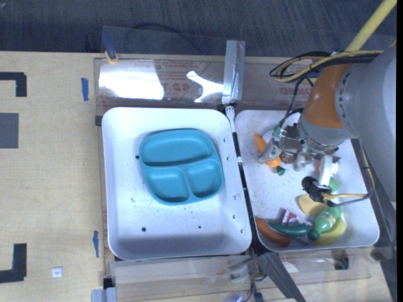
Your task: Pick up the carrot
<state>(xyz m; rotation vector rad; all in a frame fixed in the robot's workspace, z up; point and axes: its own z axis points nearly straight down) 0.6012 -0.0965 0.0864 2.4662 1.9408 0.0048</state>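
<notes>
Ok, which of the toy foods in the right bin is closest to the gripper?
The orange carrot, right beside the gripper near the bin's top-left. The other toy foods cluster along the bin's bottom edge.

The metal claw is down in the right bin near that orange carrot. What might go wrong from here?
The carrot lies close to the bin wall, and the pincer sits just beside it, so the pincer may slip off it or bump the wall. Another orange bit lies right under the pincer, and it may grab that instead. The toy food pile nearby could be knocked about if the arm swings.

Right bin's [371, 231] near corner crowded with toys [308, 225]; its centre open.
</notes>
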